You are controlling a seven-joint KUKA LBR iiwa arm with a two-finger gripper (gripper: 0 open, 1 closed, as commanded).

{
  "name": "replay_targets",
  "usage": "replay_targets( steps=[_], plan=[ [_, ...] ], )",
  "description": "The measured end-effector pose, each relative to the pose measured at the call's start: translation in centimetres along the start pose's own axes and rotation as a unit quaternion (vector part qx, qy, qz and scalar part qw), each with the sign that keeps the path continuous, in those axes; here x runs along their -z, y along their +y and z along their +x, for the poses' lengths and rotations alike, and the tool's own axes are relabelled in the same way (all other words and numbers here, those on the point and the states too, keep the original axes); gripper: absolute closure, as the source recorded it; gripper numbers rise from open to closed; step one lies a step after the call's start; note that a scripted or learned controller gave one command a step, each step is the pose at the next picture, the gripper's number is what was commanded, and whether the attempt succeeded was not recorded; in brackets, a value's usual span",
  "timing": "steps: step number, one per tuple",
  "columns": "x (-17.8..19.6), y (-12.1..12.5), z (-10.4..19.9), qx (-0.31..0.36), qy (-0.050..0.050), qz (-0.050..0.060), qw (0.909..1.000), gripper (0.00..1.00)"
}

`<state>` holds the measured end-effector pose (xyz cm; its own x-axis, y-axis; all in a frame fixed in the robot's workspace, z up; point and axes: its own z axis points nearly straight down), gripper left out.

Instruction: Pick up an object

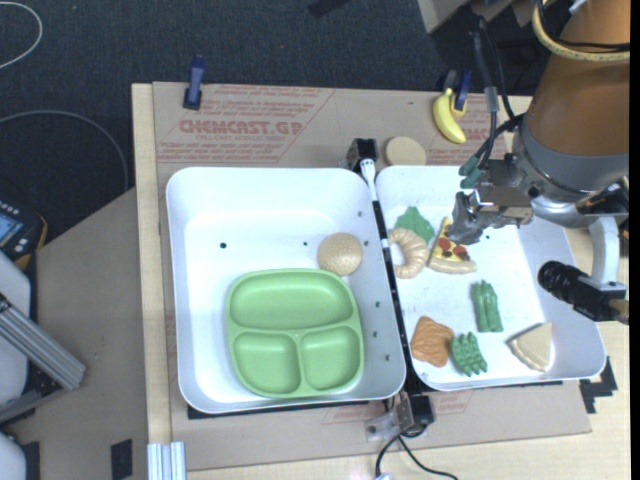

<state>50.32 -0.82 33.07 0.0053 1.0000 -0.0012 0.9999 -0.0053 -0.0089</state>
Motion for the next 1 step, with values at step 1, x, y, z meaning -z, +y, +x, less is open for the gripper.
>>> replay_targets(
  steps=[1],
  plan=[
    [9.68,-2.51,5.93,0.007,0.002,-0.01,0.9999,1.0]
  ],
)
